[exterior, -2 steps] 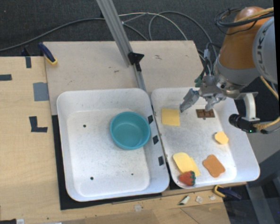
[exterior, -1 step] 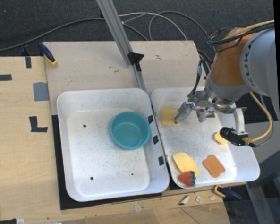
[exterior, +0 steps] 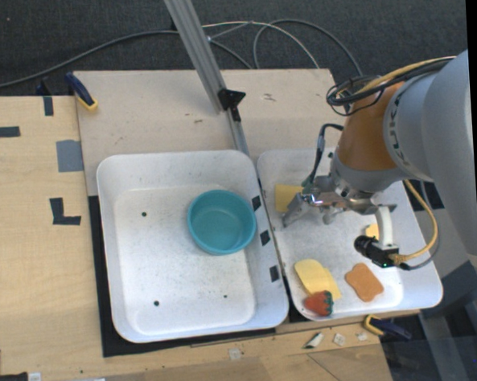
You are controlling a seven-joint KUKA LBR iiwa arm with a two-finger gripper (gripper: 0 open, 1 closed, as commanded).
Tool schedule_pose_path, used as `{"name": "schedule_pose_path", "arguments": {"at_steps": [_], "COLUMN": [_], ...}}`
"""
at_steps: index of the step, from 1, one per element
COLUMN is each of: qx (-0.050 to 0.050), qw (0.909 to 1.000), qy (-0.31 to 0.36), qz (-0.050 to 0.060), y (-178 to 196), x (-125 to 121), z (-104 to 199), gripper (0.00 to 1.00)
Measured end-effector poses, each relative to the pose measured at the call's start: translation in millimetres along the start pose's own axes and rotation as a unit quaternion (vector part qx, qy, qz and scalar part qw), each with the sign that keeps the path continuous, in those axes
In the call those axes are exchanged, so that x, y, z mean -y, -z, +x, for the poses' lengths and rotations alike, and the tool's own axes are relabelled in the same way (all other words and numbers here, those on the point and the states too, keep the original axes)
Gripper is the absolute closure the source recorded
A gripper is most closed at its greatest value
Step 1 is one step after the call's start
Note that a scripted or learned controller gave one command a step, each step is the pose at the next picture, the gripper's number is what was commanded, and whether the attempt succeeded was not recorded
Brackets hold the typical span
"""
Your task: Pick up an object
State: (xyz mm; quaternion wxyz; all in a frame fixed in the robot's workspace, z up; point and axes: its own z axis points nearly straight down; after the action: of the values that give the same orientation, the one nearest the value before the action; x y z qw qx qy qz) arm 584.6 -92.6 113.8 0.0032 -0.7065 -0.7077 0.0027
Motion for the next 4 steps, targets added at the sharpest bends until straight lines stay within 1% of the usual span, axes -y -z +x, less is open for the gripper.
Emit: {"name": "schedule_pose_path", "arguments": {"at_steps": [1,2,3,4], "qx": [0.000,0.001,0.001,0.001], "qw": [1.0000,1.0000,1.0000,1.0000], "qy": [0.001,0.000,0.000,0.000], "qz": [-0.002,-0.006,-0.007,-0.006], "y": [14,69,129,167], "x": [-1,-10,-9,-10], "z": [0,-6,2,3], "gripper": [1.00,1.00,1.00,1.00]}}
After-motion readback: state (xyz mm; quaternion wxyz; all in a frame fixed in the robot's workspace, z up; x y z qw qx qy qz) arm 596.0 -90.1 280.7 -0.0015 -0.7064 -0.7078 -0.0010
